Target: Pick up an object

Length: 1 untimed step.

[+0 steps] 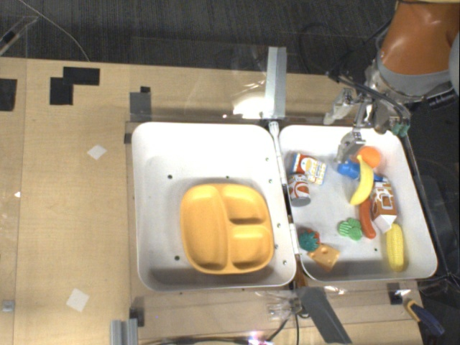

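The gripper hangs over the right bin, just above the toys. I cannot tell what it is doing. The banana lies just under it, beside a blue toy. It looks light, hard and smooth. Grab its thin middle.

A robotics lab: a plywood bench bearing black marker patches at upper left, two white bins clamped in metal brackets, toy food, dark carpet and loose cables beyond.
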{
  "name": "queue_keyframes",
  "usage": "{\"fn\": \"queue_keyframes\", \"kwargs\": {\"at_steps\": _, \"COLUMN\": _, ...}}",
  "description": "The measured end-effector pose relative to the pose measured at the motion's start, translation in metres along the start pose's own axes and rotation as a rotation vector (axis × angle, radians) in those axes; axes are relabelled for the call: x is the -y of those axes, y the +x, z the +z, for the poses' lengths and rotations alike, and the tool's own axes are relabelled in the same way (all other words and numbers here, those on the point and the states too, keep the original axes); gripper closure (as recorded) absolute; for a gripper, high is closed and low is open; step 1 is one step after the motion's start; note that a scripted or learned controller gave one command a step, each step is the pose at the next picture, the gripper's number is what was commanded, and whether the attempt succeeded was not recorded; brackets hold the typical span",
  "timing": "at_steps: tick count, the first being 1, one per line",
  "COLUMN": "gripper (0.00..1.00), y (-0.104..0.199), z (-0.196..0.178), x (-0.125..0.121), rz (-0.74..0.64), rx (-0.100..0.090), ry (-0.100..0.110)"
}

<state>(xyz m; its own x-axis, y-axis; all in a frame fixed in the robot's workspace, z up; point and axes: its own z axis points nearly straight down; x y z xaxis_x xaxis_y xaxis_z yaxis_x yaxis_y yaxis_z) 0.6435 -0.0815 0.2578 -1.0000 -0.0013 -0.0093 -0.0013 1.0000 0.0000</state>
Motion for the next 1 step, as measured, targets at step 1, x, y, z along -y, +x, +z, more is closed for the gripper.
{"fn": "queue_keyframes", "kwargs": {"at_steps": 1, "gripper": 0.0, "y": -0.0158, "z": 0.1615, "x": 0.0359, "rz": 0.075, "rx": -0.011, "ry": -0.002}}
